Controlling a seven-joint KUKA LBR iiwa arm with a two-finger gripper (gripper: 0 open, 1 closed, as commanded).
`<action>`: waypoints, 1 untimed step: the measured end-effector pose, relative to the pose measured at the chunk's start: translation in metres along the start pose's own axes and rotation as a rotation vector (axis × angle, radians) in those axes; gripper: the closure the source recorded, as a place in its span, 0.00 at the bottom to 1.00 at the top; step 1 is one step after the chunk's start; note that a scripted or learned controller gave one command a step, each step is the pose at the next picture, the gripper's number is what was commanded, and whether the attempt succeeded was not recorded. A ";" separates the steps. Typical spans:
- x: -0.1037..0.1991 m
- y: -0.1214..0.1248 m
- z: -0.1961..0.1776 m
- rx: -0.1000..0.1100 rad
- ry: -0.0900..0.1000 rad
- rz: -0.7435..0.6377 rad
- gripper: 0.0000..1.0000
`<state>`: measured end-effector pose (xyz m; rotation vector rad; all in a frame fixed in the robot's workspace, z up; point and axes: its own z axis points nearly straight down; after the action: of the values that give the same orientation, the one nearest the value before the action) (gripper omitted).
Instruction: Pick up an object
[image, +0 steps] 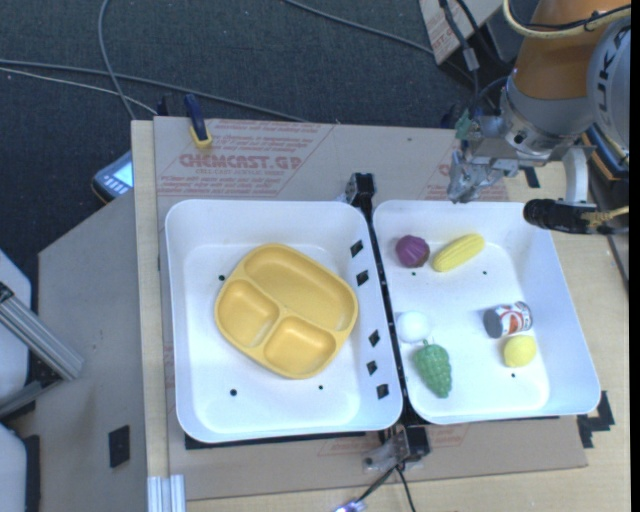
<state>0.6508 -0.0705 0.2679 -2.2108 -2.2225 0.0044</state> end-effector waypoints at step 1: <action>0.044 -0.004 0.006 0.000 0.000 0.000 1.00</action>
<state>0.6466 -0.0265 0.2623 -2.2111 -2.2229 0.0046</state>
